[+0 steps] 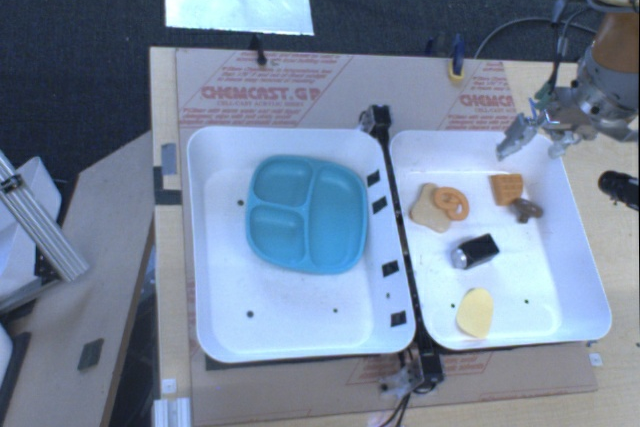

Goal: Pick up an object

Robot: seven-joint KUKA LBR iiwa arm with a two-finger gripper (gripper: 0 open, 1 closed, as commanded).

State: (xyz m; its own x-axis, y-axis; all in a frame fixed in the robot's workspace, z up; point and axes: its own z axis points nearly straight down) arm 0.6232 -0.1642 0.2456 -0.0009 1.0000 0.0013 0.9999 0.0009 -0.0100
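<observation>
Dark carpet surrounds the bench (300, 95), which bears two white bins side by side. We start at the gripper (540, 137), which hangs over the far edge of the right bin (580, 245); its two fingers appear spread apart with nothing between them.

Closest to it, by the bin's far right, lies an orange square block (506, 187), and touching its near right corner a small brown piece (525, 209). We judge the block light and stiff, with flat parallel sides: the best candidate, taken across two opposite edges. The brown piece beside it may foul one finger, so we would choose the edges that avoid it.

Toward the bin's left wall, a tan slice (430, 213) carries an orange ring (451, 203) on top; both look flat and light, hard to grip from above. Near the bin's middle lies a black cylinder (478, 250) with a silvery end, probably rigid, and liable to roll. By the near edge rests a yellow oval (476, 312), smooth and possibly slippery.

Well apart, the left bin (225, 315) holds a blue divided plate (305, 213). It obstructs nothing.
</observation>
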